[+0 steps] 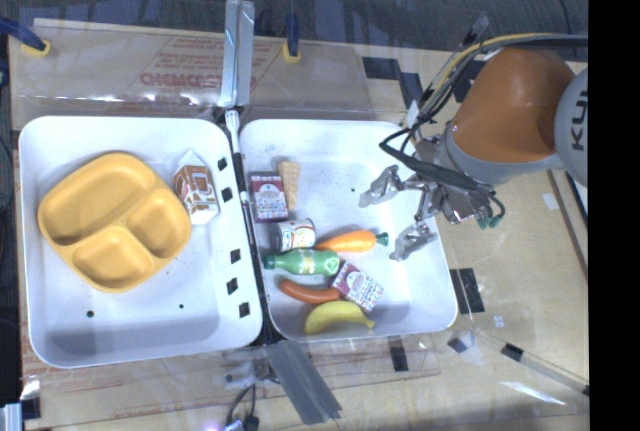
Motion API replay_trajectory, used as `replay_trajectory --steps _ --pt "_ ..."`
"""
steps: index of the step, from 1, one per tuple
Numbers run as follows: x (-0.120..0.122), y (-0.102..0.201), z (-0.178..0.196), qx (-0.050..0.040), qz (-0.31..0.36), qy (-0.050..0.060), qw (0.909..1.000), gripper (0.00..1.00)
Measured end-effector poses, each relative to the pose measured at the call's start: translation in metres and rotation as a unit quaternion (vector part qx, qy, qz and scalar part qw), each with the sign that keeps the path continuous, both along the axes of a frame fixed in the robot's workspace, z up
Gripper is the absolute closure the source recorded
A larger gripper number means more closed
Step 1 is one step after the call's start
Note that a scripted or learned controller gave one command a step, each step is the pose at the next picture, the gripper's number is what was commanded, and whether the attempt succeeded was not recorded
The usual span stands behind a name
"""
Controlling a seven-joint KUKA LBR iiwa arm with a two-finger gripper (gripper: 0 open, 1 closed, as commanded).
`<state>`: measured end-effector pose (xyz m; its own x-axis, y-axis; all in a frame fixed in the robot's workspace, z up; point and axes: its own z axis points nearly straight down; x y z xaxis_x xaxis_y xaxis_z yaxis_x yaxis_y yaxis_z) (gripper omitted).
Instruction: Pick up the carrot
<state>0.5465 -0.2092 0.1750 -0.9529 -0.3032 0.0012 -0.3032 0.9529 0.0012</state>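
Note:
The carrot (347, 241) is orange with a green tip and lies on its side near the middle of the right bin (330, 134). My gripper (394, 214) hangs over the right part of that bin, just right of the carrot's green tip. Its two fingers are spread apart, one finger (381, 187) up-left and the other lower down, with nothing between them. The orange wrist band sits above and to the right of it.
Around the carrot lie a small can (296, 235), a green bottle (303, 263), a red sausage (309, 293), a banana (338, 317), a pink packet (358, 286), a red box (267, 196) and a cone (289, 181). The left bin holds a yellow divided plate (113, 219) and a carton (196, 187).

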Motion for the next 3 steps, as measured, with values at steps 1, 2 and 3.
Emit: replay_trajectory --steps 1,2,3 --pt "-0.012 0.008 -0.03 -0.0001 0.048 0.0 0.9989 0.0" --pt "0.052 0.0 0.071 -0.0009 0.187 -0.003 0.9823 0.0" --pt "-0.002 0.0 0.009 0.0011 0.377 0.0 0.9262 0.0"
